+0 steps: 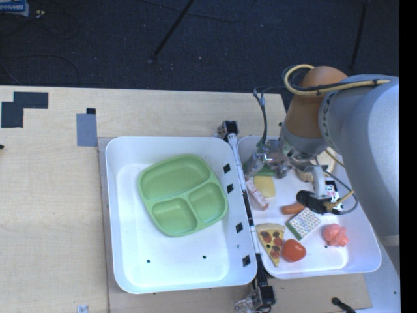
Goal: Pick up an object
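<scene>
Two shallow white bins sit side by side on the surface: the left bin [124,253] carries a green divided tray [182,194], and the right bin [365,256] carries the loose items from which a pick is to be made. Among these are seen a pale yellow block [264,186], a pizza slice toy [270,238], a red tomato toy [294,250], a pink lump [336,235], a small patterned card [304,223] and an orange carrot-like piece [292,208]. The gripper [279,164] is lowered over the back of the right bin, just above and beside the yellow block. Whether the fingers are wide or narrow cannot be told, since they are hidden among cables and the wrist. No item is seen lifted off the bin floor, so the step in hand is judged to be the approach or descent. A close on the yellow block and a straight lift would be called for next, with the neighbouring pieces left undisturbed.
</scene>
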Robot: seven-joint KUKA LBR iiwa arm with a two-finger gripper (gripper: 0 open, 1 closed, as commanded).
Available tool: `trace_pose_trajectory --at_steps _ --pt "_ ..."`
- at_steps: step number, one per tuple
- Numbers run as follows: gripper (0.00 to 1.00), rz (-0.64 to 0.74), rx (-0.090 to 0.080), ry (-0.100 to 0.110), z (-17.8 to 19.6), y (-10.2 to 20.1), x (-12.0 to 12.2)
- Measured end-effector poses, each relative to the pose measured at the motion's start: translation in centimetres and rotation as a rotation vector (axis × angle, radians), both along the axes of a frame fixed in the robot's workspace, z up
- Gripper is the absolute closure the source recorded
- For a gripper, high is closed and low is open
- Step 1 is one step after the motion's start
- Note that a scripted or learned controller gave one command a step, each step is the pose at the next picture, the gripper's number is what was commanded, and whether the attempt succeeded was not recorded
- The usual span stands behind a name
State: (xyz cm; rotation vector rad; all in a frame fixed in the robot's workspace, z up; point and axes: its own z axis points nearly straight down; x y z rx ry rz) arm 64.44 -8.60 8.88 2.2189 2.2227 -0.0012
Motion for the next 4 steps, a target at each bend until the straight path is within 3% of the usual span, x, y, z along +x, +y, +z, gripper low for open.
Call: trace_pose_trajectory --at_steps 1,2,3,4 --pt "0.00 0.001 0.000 0.000 0.0 0.3 0.0" --pt "1.00 0.004 0.001 0.000 1.1 0.4 0.1" --pt "0.00 0.005 0.001 0.001 1.1 0.4 0.1" --pt "0.00 -0.001 0.001 0.002 0.0 0.0 0.0"
